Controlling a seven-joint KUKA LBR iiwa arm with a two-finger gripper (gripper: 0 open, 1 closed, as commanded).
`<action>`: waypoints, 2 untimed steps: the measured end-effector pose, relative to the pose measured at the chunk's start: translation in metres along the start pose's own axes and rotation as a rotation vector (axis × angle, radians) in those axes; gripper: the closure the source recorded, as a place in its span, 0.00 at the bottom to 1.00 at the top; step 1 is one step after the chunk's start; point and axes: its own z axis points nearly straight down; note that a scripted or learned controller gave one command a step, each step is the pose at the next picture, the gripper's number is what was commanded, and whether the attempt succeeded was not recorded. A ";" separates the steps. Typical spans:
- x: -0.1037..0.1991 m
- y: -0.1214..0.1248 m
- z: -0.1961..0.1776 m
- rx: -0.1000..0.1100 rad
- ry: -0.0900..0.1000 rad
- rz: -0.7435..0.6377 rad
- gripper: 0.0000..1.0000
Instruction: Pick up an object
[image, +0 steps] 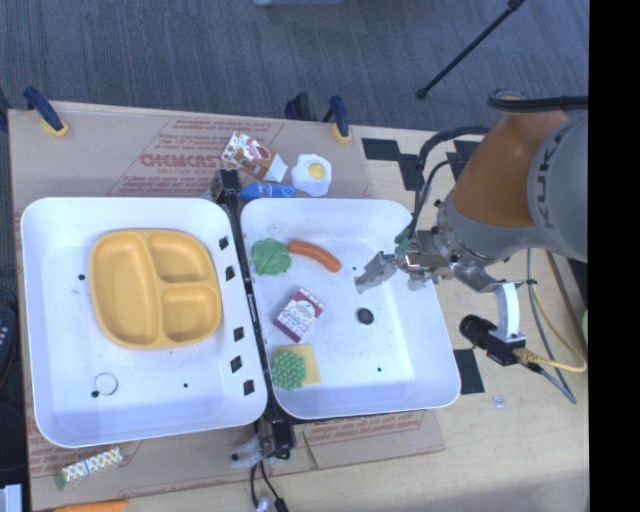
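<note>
- Object for picking: none is chosen yet. The candidates lie in the right bin (425, 330), all to the left of the hand (378, 272) and below it in the view.
- Far left of the hand, in the left bin (40, 300): a yellow divided tray (155, 287), smooth moulded plastic with three wells; broad and flat, a poor grasp for two fingers.
- Left of the hand, near the bins' shared wall: a green leafy toy (270, 256) and a green knobbly round piece on a yellow square (293, 368), the latter well down from the hand.
- Closer to the hand: an orange sausage-shaped toy (314, 255), smooth and slender, and a small red-and-white packet (299, 314), boxy with printed faces.
- Just below the hand: a small dark disc (365, 317) on the bin floor.
- Hand: hanging over the right bin's upper right part, nothing between its fingers; whether they stand released or clenched I cannot tell.
- Judgement: the sausage is nearest and narrow; fingers should straddle its short axis at mid-length and descend fully, since smooth plastic may slip.
- Beyond the bins, on the counter (400, 470): an egg-like toy (313, 173) and a snack packet (245, 154).
</note>
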 end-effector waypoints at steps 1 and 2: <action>0.022 0.045 0.078 0.002 0.001 -0.205 0.00; 0.048 0.111 0.136 0.000 -0.001 -0.210 0.00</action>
